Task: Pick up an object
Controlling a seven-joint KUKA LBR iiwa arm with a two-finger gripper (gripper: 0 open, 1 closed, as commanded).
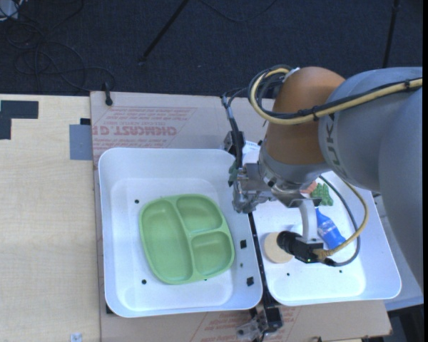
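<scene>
Hanging over the seam between the two bins, centre frame: gripper point(244, 194). Can't tell how open it is or whether it has hold of anything. Left bin point(121, 191) has a green divided plate point(187, 237), just lower left of the gripper. Right bin point(371, 276) has a tan disc point(273, 249) near the seam, a blue bottle point(329, 230) to its right and a green-and-orange item point(321, 191) above that. The arm point(307, 127) covers that bin's upper part.

— What lies behind?
— Dark carpet floor point(71, 48), black cables point(169, 23) trailing across it.
— And in front?
— Pale wooden tabletop point(36, 226), printed cardboard sheet point(157, 123), dark patches point(78, 141) at left.
</scene>
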